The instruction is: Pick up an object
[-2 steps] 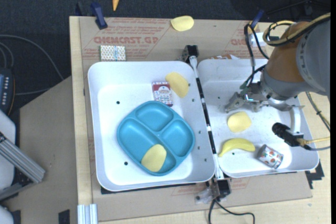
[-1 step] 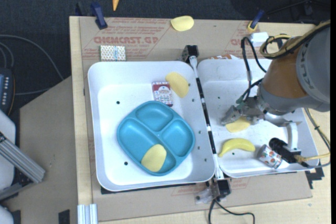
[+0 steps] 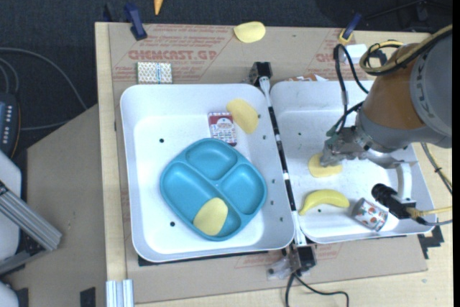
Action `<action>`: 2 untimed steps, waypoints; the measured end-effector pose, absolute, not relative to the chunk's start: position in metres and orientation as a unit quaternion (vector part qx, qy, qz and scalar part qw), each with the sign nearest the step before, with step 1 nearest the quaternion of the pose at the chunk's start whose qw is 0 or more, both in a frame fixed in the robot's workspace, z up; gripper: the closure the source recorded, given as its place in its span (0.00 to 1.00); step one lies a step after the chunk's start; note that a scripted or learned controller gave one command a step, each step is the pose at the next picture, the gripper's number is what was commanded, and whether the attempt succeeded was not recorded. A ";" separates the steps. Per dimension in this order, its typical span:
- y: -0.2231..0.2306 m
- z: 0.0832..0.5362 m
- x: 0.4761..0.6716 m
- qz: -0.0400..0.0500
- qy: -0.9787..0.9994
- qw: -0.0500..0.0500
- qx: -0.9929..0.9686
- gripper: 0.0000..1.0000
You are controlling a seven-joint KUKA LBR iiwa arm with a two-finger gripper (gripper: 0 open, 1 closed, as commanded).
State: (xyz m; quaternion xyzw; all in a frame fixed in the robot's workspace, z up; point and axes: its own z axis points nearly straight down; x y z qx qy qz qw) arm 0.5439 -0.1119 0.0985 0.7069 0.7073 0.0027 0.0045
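In the right bin (image 3: 309,101), my gripper (image 3: 333,155) is low down, right on top of a flat yellow piece (image 3: 323,169). The gripper's tip hides part of that piece. A banana (image 3: 323,200) lies near the bin's front wall, just below the yellow piece. A small red-and-white can (image 3: 369,215) lies on its side at the front right. The grey arm with its orange band (image 3: 392,101) reaches in from the right over the bin's back half.
The left bin (image 3: 144,154) holds a blue divided plate (image 3: 215,180) with a yellow item (image 3: 211,216) in its front compartment. Behind it are a red-and-white packet (image 3: 222,127) and a yellow lump (image 3: 244,115). Another yellow piece (image 3: 249,31) and a patterned box (image 3: 154,72) lie on the bench.
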 end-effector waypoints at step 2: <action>-0.110 0.084 0.533 -0.001 0.707 -0.002 0.707 0.00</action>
